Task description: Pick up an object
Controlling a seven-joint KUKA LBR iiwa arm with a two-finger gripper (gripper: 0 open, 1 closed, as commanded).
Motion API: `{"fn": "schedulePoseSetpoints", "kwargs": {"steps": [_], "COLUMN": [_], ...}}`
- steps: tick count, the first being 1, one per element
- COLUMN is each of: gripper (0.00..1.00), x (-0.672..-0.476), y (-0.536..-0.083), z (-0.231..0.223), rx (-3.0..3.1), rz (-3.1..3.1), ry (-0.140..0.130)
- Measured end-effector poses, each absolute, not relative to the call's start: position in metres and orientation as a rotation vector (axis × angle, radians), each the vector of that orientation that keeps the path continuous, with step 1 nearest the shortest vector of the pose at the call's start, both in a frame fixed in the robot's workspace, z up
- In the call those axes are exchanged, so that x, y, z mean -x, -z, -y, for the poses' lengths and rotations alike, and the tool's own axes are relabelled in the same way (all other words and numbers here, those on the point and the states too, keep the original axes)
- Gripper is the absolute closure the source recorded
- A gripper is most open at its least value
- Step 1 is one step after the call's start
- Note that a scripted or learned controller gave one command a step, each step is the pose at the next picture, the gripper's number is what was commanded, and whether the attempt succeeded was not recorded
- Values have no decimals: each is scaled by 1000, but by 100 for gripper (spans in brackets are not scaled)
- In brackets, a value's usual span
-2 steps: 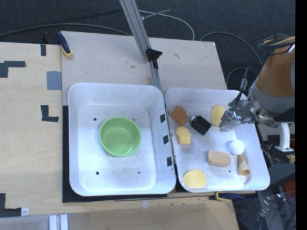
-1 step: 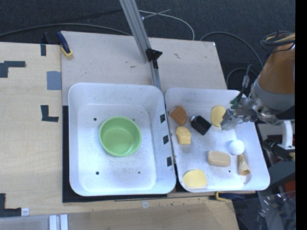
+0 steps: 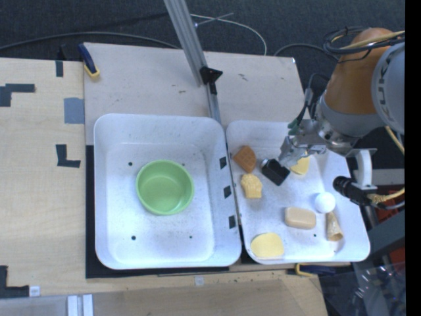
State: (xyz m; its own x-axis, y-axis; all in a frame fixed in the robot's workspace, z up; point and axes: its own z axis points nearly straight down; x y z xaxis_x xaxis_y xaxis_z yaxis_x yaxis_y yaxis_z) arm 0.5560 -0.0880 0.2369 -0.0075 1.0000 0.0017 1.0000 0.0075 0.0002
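Pale yellow piece (image 3: 302,166): likeliest target, lying in the right bin (image 3: 358,249) just right of the black block (image 3: 275,172), partly covered by the gripper.
Green bowl (image 3: 164,187): far left of the black block, alone in the left bin (image 3: 105,242) (well outside the coming move, I judge).
Brown spongy chunk (image 3: 245,158): just left of the black block and a little above it in the picture.
Yellow crumbly chunk (image 3: 251,187): just left of the black block and below it.
Black block: long axis slanting from upper left to lower right; its right end lies close to the gripper, though contact cannot be made out.
Gripper (image 3: 296,153): hangs right of the black block, directly over the pale yellow piece; whether it is apart or together cannot be told from this slanted view (the wrist body hides the tip).
Deciding relation: the pale yellow piece sits under the gripper and slightly to its right, so a near-straight descent looks enough; the black block crowds its left side.
Tan block (image 3: 300,217): below and right of the black block, apart from it.
White ball (image 3: 323,202): farther right of the black block.
Hidden: the pale yellow piece's upper edge and its true shape (height of the gripper above it cannot be judged either).
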Motion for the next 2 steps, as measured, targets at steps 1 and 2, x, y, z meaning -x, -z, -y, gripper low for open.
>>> {"fn": "schedulePoseSetpoints", "kwargs": {"steps": [1, 2], "gripper": [100, 100], "x": [-580, -605], "y": [-235, -233], "z": [45, -4], "rx": [2213, 2214], "rz": [2227, 2228], "ry": [1, 1]}}
